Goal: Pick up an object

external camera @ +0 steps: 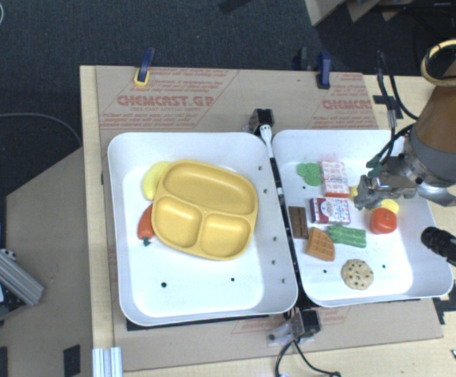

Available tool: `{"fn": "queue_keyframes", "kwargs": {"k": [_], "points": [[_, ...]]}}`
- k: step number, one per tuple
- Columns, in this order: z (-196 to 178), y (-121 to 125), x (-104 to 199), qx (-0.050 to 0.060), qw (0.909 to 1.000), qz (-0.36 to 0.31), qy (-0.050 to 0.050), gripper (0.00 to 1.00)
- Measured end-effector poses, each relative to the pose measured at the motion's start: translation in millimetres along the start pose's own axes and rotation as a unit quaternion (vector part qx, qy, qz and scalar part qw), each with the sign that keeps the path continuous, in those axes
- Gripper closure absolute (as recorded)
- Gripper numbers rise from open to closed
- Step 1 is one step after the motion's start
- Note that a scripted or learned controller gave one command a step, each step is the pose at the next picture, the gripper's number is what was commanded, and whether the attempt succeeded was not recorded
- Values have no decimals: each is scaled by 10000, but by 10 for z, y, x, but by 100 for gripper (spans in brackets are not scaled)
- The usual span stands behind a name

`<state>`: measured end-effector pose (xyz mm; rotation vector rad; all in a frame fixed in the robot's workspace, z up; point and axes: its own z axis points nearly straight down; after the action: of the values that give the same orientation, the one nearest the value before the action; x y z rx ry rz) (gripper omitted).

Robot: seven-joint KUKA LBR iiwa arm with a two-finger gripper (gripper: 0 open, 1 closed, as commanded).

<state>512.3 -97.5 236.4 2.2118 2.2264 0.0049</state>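
My gripper (372, 193) hangs over the right bin (417, 285), at its right-middle. Just below it lies a red round toy (383, 221) with a small yellow piece (389, 206) at its top edge. Left of the gripper is a red-and-white carton (331, 210), with a second pale carton (335, 177) behind it. A green lump (310, 173), a brown bar (297, 221), a waffle piece (320, 245), a green stick (346, 236) and a cookie (357, 274) also lie in this bin. I see nothing held in the gripper.
The left bin (204, 293) holds a yellow divided plate (204, 209) lying over a yellow toy (152, 179) and a red-orange toy (145, 225). The grey arm (444, 132) comes in from the right. A black cable (389, 100) runs along the right bin's far edge.
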Motion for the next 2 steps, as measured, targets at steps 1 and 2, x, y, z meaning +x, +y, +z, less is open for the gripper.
{"fn": "queue_keyframes", "kwargs": {"k": [1, 2], "points": [[37, 374, 523, 4, 10000, -6, 6, 100], [224, 575, 832, 13, 10000, 13, 1, 100]]}}
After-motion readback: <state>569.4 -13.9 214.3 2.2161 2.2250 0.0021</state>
